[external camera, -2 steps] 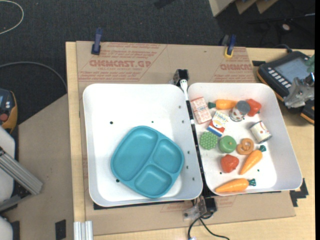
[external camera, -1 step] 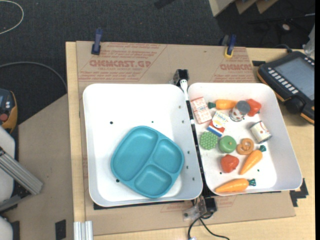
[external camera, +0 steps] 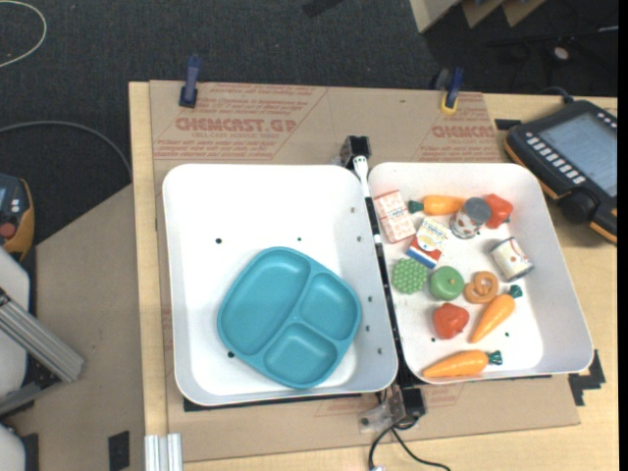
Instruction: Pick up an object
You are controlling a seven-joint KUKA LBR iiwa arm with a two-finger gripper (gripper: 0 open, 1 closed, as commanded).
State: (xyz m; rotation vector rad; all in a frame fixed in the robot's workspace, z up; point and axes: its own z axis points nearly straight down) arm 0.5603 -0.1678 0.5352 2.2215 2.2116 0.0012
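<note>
White plastic forms the two shallow bins on the brown cardboard-covered bench (external camera: 294,116). The left bin (external camera: 196,204) bears a teal divided plate (external camera: 289,314) with three compartments, lying toward its near side and tilted a little askew. The right bin (external camera: 559,302) holds a cluster of small toy foods and packets. Near its far left corner lies a pink-and-white carton (external camera: 394,214), with an orange carrot (external camera: 439,204) just beside it, then a grey round piece (external camera: 474,214) and a red pepper-like piece (external camera: 498,207) further right. A small white cup (external camera: 511,256) rests on its side near the right wall. At mid-bin sit a green textured round (external camera: 408,277), a green apple (external camera: 446,283) touching it, and a brown ring-shaped pretzel (external camera: 481,287). Nearer the front lie a red tomato-like piece (external camera: 450,320), a slanted carrot (external camera: 494,316) and a long orange carrot (external camera: 461,363) along the front wall. A black handheld pendant (external camera: 574,160) rests at the bench's far right. The gripper's state cannot be told
</note>
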